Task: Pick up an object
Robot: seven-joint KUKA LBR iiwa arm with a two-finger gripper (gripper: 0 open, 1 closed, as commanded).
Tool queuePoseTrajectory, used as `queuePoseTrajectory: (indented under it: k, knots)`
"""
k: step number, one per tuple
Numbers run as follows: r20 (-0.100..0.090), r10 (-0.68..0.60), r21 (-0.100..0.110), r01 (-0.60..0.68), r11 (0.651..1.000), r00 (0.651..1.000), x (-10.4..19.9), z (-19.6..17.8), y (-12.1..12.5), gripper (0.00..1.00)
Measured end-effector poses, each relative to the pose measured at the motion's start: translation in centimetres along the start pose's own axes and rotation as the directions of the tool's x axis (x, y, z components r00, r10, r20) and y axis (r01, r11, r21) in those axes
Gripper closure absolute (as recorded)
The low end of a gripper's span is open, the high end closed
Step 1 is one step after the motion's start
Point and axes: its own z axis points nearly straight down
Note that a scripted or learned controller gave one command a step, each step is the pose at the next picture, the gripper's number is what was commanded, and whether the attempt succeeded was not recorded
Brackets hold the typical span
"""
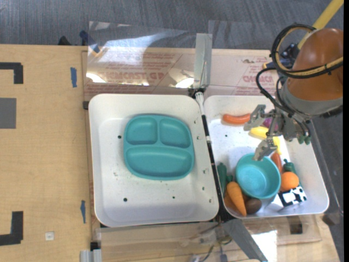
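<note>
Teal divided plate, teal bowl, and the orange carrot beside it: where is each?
Teal divided plate [158, 146]: camera view, centre ridge.
Teal bowl [257, 178]: camera view, inside hollow.
Orange carrot [236, 197]: camera view, mid-body.

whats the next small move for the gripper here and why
Probably a short descent onto the yellow toy. The gripper hangs over the right bin, above that toy and beside the teal bowl, with nothing visibly between its fingers. I cannot tell its height above the toy, so go slowly.

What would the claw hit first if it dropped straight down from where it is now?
Most likely the yellow toy lying under the claw, or the rim of the blue bowl just beside it; depth is hard to judge from this slanted view.
</note>
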Motion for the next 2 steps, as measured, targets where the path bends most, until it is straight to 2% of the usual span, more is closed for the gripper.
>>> queuePoseTrajectory:
  k: [1,2]
  knots:
    - [0.011,0.032,0.002,-0.033,0.999,0.999,1.7,10.3,-4.6,0.0]
    - [0.015,0.139,0.002,-0.139,0.99,0.99,5.6,10.2,-5.7,0.0]
